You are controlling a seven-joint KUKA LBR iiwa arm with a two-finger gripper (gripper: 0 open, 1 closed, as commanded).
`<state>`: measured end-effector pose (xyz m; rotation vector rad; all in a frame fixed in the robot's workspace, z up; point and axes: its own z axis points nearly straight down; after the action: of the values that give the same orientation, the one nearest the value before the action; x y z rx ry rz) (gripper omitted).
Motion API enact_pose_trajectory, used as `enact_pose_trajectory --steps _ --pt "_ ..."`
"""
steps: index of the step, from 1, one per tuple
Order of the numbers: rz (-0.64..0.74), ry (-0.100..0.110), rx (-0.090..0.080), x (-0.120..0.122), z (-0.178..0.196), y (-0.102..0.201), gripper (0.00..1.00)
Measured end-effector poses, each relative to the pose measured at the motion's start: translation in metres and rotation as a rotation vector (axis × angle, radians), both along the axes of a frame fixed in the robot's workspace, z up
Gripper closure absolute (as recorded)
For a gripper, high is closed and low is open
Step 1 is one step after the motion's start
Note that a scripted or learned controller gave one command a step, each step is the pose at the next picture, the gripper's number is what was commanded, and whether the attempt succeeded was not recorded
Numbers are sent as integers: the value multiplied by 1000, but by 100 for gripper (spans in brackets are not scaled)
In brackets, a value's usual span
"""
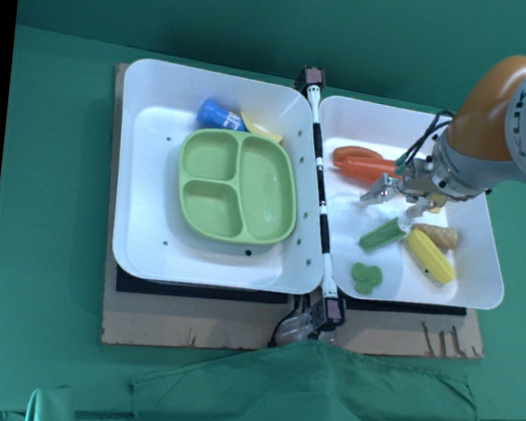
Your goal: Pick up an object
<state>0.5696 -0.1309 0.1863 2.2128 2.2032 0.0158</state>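
Observation:
The right bin (479, 284) holds a red sausage-like piece (355, 154), an orange carrot (363, 170), a green pod (381, 234), a yellow corn cob (430, 255), a tan lumpy piece (440, 235) and a green round piece (366, 277). My gripper (397, 200) hovers in this bin, just right of the carrot's end and above the green pod. Its fingers stand open with nothing between them.
The left bin (138, 239) carries a light green divided plate (238, 185), with a blue cup (217, 114) and a yellow piece (261, 126) lying behind it. A divider rail (321, 192) separates the bins. Green cloth (318, 398) bunches at the front.

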Motion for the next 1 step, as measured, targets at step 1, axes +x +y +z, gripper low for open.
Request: enact_pose_trajectory --steps 1 --pt "3 6 1 88 -2 -44 0"
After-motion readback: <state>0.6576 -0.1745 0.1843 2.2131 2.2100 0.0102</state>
